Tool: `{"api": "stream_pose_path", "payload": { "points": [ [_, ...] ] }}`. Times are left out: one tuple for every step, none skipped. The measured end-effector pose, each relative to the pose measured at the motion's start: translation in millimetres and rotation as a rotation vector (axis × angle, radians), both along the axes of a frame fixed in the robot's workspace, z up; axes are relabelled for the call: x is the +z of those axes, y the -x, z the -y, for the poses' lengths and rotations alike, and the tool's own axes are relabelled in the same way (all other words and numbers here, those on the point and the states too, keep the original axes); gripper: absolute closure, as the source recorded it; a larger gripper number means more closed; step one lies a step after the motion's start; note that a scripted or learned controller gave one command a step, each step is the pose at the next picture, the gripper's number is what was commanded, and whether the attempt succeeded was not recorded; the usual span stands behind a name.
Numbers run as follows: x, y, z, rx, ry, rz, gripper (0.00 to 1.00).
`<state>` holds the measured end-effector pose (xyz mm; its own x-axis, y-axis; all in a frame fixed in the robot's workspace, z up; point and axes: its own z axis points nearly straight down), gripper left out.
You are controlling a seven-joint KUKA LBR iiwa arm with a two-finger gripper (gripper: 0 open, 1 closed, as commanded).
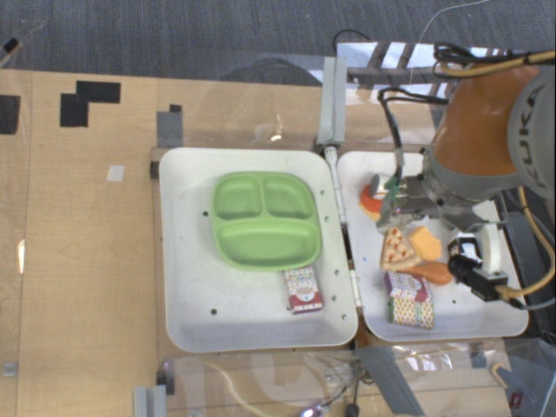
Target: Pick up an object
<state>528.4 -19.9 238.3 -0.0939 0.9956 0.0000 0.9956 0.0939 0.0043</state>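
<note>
The right bin point(491, 321) holds several toy foods. A pizza slice point(397, 248) lies beside an orange wedge point(426, 242), with a brown sausage point(427, 274) just below them. A patterned box point(410, 301) sits near the bin's front. A red and orange item point(372, 200) lies at the bin's left wall. My gripper point(393, 208) hangs low over the bin, just above the pizza slice and right of the red item. The wrist hides what lies directly beneath it.
The left bin point(187, 259) carries a green divided plate point(265, 220) and a small red and white box point(303, 289) near its front right. A metal divider point(340, 233) separates the bins. Cables and a black fitting point(473, 268) hang at the arm's right.
</note>
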Motion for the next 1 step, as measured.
{"api": "stream_pose_path", "payload": {
  "points": [
    [-10.8,-71.9,-18.2,0.074,0.0,-0.001,1.0]
  ]
}}
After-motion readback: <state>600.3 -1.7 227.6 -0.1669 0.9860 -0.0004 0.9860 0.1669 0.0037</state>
